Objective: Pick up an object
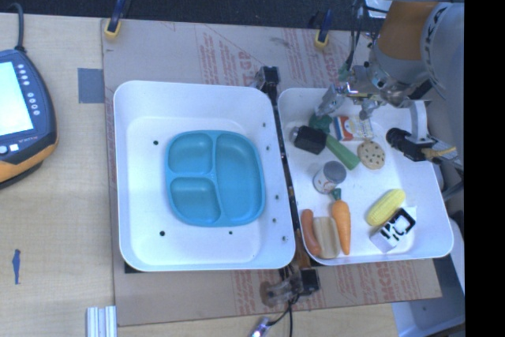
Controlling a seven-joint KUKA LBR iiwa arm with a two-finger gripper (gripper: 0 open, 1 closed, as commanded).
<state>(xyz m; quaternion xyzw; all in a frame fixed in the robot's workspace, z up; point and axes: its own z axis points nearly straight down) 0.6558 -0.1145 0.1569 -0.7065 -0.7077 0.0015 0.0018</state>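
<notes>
Still unfinished: we saw the gripper open and empty above the right bin's twelve-o'clock clutter.

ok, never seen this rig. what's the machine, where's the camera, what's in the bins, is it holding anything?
One fixed camera looks down at a slant on a bench with two shallow white bins. The grey robot arm, with an orange band, reaches in from the right; its gripper hangs over the right bin. Whether it holds anything cannot be told. The left bin holds a blue divided plate. The right bin holds toy food: a carrot, a corn cob, a cookie, a small can.
</notes>
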